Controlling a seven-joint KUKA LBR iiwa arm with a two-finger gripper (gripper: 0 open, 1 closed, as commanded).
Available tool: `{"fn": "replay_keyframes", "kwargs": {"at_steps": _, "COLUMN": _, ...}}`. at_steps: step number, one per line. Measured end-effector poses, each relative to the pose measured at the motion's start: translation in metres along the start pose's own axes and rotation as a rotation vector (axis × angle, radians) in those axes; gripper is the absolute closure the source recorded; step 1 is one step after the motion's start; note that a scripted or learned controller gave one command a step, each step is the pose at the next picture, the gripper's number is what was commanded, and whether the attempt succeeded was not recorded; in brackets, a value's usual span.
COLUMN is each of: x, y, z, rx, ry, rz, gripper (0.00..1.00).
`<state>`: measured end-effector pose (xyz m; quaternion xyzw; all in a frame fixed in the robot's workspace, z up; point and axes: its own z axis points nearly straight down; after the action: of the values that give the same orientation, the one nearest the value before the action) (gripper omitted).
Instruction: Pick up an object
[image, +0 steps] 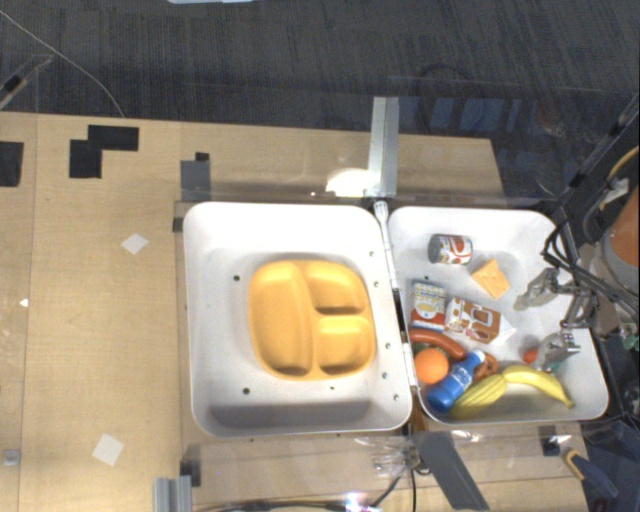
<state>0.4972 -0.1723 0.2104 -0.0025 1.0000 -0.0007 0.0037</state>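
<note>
The right bin (520, 225) holds several items: a small can (450, 249), an orange cheese wedge (491, 279), a printed carton (428, 303), a red-and-white packet (471, 320), an orange (431, 368), a blue bottle (458, 380) and a banana (512, 388). My gripper (546, 322) hangs over the right side of this bin, right of the packet and above the banana. Its two fingers stand apart, open, with only bare bin floor between them. A small red piece (530, 355) lies close to the lower finger.
The left bin (215, 300) carries a yellow divided tray (308, 317) in its middle. A metal post (384, 150) rises at the back between the bins. Black cables (575, 250) trail from the arm over the right bin's right rim.
</note>
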Motion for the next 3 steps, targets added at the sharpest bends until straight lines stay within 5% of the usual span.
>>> {"fn": "replay_keyframes", "kwargs": {"at_steps": 1, "x": -0.034, "y": -0.010, "z": 0.111, "rx": 0.002, "ry": -0.009, "rz": 0.419, "gripper": 0.00}}
{"fn": "replay_keyframes", "kwargs": {"at_steps": 2, "x": -0.003, "y": 0.001, "z": 0.046, "rx": 0.001, "ry": -0.004, "rz": 0.256, "gripper": 0.00}}
{"fn": "replay_keyframes", "kwargs": {"at_steps": 3, "x": 0.000, "y": 0.032, "z": 0.065, "rx": -0.001, "ry": 0.000, "rz": 0.324, "gripper": 0.00}}
